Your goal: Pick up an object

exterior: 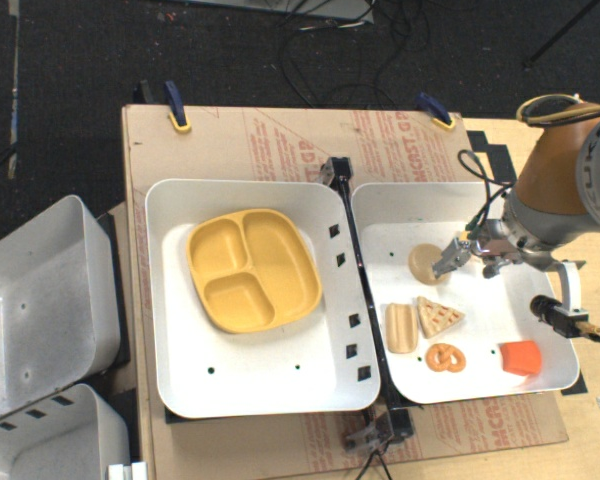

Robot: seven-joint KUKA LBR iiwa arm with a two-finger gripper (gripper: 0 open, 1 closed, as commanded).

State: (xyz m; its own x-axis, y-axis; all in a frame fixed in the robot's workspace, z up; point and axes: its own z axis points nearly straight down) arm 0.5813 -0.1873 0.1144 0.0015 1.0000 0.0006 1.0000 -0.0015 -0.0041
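Five food items in right bin (400, 208): round tan cookie (425, 262), hot-dog bun (401, 327), wedge slice (439, 317), pretzel (445, 357), orange block (521, 358). Yellow divided plate (252, 268) in left bin (170, 298). Gripper (458, 258) hangs just right of the cookie, fingertip near its edge. Jaw state: cannot tell. Cookie is the nearest candidate, lying left of the tips.
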